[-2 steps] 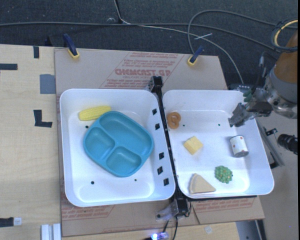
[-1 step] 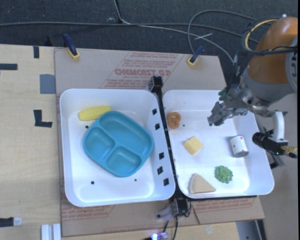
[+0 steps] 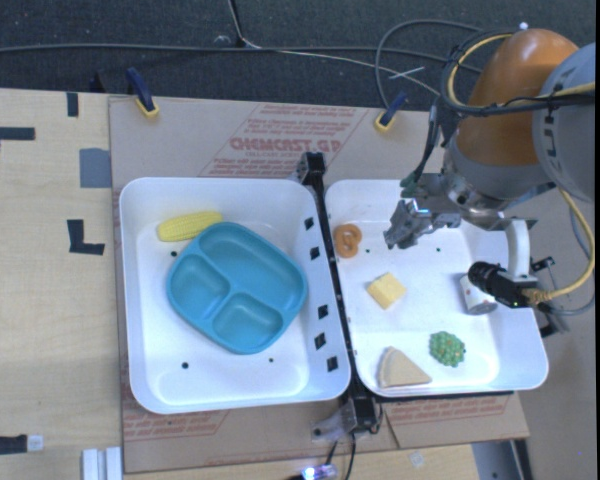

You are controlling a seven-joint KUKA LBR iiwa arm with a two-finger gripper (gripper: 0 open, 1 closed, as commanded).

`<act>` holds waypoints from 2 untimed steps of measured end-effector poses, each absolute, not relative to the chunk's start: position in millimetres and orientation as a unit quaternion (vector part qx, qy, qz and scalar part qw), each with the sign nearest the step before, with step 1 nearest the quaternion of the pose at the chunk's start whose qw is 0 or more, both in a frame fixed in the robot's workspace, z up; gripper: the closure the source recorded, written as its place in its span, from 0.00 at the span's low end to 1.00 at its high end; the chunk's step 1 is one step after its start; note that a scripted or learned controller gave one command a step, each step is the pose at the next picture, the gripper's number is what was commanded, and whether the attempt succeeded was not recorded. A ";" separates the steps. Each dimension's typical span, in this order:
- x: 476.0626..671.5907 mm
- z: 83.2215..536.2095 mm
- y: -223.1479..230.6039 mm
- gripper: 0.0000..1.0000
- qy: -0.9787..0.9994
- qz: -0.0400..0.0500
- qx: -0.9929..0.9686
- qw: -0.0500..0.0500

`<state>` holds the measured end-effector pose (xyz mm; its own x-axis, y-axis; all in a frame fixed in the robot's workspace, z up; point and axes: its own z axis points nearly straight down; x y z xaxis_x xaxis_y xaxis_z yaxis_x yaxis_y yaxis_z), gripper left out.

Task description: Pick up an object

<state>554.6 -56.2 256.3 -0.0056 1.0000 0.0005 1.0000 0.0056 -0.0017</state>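
end effector: over right bin, grip state unclear, can't tell
progress: nothing lifted; donut, cheese cube, broccoli all resting
left: descend, grasp, lift

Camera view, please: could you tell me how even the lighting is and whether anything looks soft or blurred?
In the camera view, lighting is bright and even; both white bins look nearly washed out, with faint shadows under the blue tray. The claw and small food pieces appear soft, and the picture is slightly grainy overall.

Bare floor mid right bin, cheese cube, broccoli, sandwich wedge around
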 end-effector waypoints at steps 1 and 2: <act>559.9 253.2 -6.5 1.00 -0.709 0.000 -0.705 0.001; 574.4 251.5 43.1 1.00 -0.709 0.000 -0.705 0.001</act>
